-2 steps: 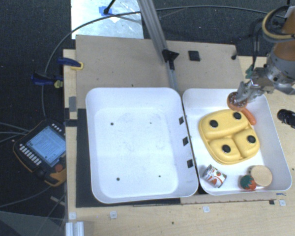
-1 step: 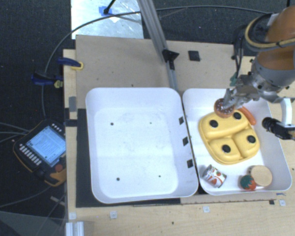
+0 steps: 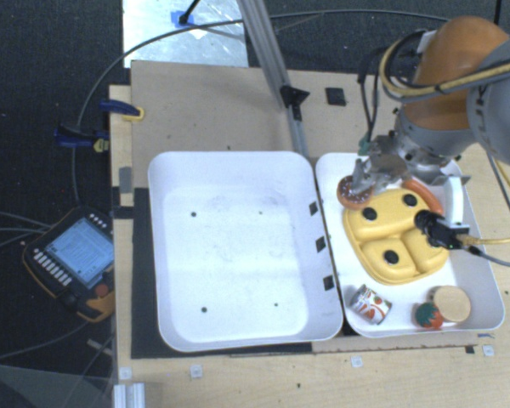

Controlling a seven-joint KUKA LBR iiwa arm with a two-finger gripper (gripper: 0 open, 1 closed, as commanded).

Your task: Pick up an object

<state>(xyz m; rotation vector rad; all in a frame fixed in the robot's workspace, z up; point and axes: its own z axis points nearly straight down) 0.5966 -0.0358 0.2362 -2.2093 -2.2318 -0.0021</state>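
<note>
— While the arm (image 3: 463, 66) reaches in from the right, where does the gripper (image 3: 367, 175) sit?

— Over the far left corner of the right bin (image 3: 480, 277), low, at the far edge of a yellow tray (image 3: 395, 238).

— Spread or pressed together?

— I cannot tell; the wrist hides that from above.

— Is anything pinched in it?

— Nothing I can see. A brown ring (image 3: 351, 194) with a pale middle lies just beside the gripper, on its left, touching the tray's far left corner. Whether the gripper touches the ring I cannot say.

— And around that?

— The yellow tray lies flat in the middle of the bin, with a few dark spots on its top. An orange piece (image 3: 427, 194) lies at its far right edge, partly under the wrist. Near the front wall stands a small can (image 3: 370, 304), tilted, red and white. To its right are a green and red bit (image 3: 426, 315) and a round wooden disc (image 3: 453, 303), touching each other.

— The other bin?

— The left bin (image 3: 238, 245) lies side by side with the right one, black clips between them. Off the bench to the left lies a handset (image 3: 72, 257) with a lit screen.
</note>
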